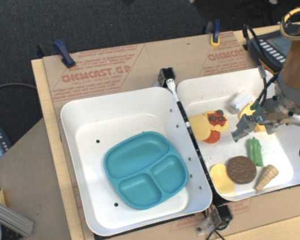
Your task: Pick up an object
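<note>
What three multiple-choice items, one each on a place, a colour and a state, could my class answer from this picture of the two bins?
1. Where does the divided plate lie?
A. left bin
B. right bin
C. the bench

2. What colour is that plate?
A. red
B. teal
C. yellow

3. How does the gripper stand to the brown cookie?
A. clamped on it
B. pressing on it
C. apart from it, above in the picture

Answers: 1 A, the plate sits inside the left bin. 2 B, its surface is teal. 3 C, the cookie lies in the right bin with white floor between it and the gripper.
</note>
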You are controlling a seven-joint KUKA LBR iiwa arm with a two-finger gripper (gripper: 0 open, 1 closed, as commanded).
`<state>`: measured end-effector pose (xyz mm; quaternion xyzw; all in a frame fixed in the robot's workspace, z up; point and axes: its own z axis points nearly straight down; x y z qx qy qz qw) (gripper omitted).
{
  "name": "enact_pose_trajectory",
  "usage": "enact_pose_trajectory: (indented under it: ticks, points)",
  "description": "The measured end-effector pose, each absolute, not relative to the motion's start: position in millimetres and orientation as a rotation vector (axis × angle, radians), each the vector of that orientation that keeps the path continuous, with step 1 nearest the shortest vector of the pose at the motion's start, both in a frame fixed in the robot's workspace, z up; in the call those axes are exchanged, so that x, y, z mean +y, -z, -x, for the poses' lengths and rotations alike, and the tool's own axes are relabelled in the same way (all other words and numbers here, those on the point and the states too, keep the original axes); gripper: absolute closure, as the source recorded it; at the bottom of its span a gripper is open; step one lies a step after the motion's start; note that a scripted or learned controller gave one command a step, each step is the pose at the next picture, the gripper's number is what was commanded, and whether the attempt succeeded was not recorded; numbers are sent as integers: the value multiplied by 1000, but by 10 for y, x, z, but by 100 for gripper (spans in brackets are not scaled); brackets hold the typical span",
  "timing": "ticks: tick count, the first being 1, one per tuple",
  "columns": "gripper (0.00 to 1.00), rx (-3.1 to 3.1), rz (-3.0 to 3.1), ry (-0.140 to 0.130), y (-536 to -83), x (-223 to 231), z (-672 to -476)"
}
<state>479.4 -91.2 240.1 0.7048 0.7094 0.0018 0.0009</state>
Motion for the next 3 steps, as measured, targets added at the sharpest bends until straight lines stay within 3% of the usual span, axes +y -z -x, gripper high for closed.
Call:
enact_pose_trajectory:
  ticks: [1,2,3]
  points:
    - [0,2225,-2202,-21,-3716,-269,-4812]
    - [100,2221,-2217,-4,-3745,-312,-4804]
    - [100,2226,-2200,-28,-5199,569,-5007]
